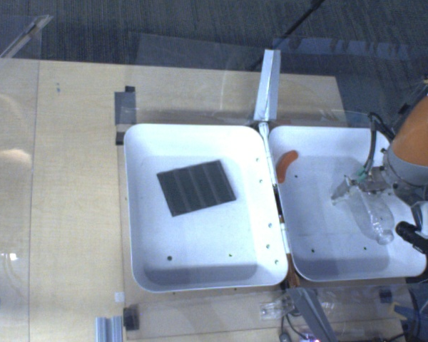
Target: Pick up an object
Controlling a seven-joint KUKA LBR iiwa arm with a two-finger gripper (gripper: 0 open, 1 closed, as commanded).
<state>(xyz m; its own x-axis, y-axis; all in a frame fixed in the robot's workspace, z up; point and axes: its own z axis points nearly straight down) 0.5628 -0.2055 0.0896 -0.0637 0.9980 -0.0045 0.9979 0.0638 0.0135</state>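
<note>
My gripper (354, 185) hangs low over the middle of the right bin (321, 262), below the grey wrist and the arm's orange band (419, 137). A clear plastic object (374, 221) lies on the bin floor just in front of and to the right of the gripper; whether they touch is unclear. A small orange object (287, 163) rests against the right bin's left wall, well to the left of the gripper. A dark grey ribbed rectangular pad (197, 187) lies flat in the left bin (200, 262).
A metal post (267, 91) rises behind the gap between the bins. Black cables (414, 234) hang beside the arm at the right bin's right edge. Wooden bench surface (64, 191) stretches to the left of the bins.
</note>
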